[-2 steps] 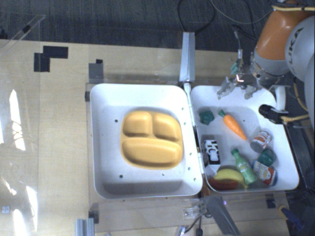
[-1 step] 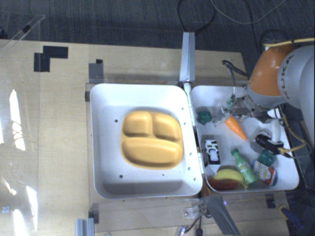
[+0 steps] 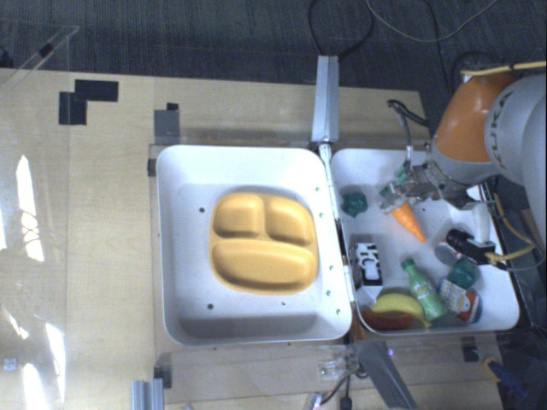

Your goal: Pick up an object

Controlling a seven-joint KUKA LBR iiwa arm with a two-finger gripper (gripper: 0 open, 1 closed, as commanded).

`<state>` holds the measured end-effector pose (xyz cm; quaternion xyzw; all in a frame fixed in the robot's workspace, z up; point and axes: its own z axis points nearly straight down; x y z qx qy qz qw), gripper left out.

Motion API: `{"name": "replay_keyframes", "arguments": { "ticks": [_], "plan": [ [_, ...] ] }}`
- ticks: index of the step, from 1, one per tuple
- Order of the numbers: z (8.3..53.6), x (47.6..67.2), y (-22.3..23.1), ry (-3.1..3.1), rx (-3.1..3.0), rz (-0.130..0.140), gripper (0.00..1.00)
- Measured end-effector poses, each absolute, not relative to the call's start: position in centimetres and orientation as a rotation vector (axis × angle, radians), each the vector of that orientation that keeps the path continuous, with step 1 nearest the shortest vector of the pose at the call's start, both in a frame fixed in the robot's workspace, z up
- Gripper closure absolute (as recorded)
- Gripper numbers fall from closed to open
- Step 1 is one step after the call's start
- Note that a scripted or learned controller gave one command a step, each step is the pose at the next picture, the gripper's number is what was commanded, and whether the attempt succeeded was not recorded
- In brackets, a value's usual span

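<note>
Likely the trouble would come from the carrot's shape and from its neighbours. Far off to the pincer's left, the left bin (image 3: pixel 171 229) holds a yellow divided tray (image 3: pixel 261 241). It is well apart from the pincer (image 3: pixel 408 186) and, I judge, too broad and low to be a sensible pick.

The teal lump (image 3: pixel 354 202) lies near on the pincer's left, in the right bin (image 3: pixel 506 319). A carrot pushed aside could roll against it.

The pincer hangs at the leafy upper end of the carrot (image 3: pixel 409 220), which slants away just below it. I cannot tell whether the two touch. I also cannot tell how wide the pincer stands, and nothing shows as held in it.

The carrot is slim and tapered and lies at a slant. A closing not squared to it could squeeze it out sideways. It could also catch only the leaves, which might slip free on the lift. The bin's far wall lies close beyond the pincer and leaves little room to correct.

Counted from the left:
- Two bins.
- One yellow tray, far left of the pincer.
- One teal lump, near on its left.
- One black-and-white toy car (image 3: pixel 367 263), below it and to its left.
- One banana (image 3: pixel 400 303), well below it, with one red item (image 3: pixel 389 320) tucked under the banana.
- One carrot, just under it.
- One green bottle (image 3: pixel 421 289), well below it.
- One small teal-capped bottle (image 3: pixel 461 293), below it and to its right.
</note>
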<state>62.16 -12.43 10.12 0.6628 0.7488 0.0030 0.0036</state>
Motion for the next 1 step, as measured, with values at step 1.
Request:
{"name": "replay_keyframes", "arguments": {
  "ticks": [1],
  "plan": [
    [21.15, 64.78, -7.5, 2.21, 2.225, 0.007, 1.0]
  ]
}}
